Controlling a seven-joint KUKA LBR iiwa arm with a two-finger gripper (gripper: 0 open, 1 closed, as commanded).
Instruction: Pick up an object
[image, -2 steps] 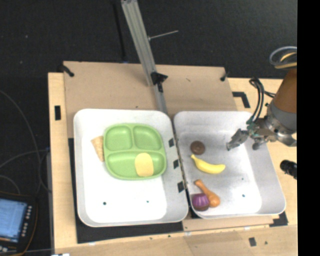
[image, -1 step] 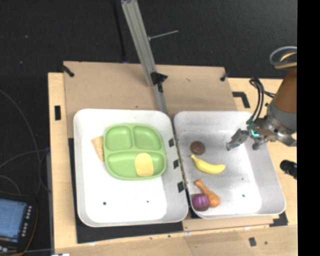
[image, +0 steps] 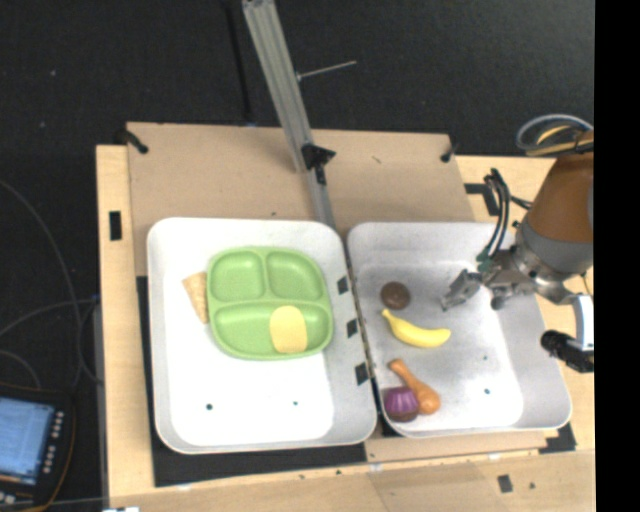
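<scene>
Camera view is showing the right bin (image: 520, 395) as the landmark, with the left bin (image: 180, 400) lying beside it and carrying a green divided plate (image: 250, 285) with a yellow piece (image: 289, 329) sitting in its lower compartment. Over the right bin's upper right part the arm (image: 562, 215) is reaching in, its gripper (image: 480, 290) hanging with fingers spread apart and nothing between them. Inside the right bin, a banana (image: 418, 333) is lying near the middle, a carrot (image: 415, 386) and a purple onion-like piece (image: 401, 403) are touching each other near the lower left corner, and a small brown ball (image: 396, 295) is resting toward the upper left.

Judging from this, the banana is the nearest candidate, lying just below and left of the fingers, apart from them. A descent from here risks closing on bare bin floor, since nothing is sitting directly under the fingers; the banana's curved, smooth body could also be slipping sideways out of a pinch.
</scene>
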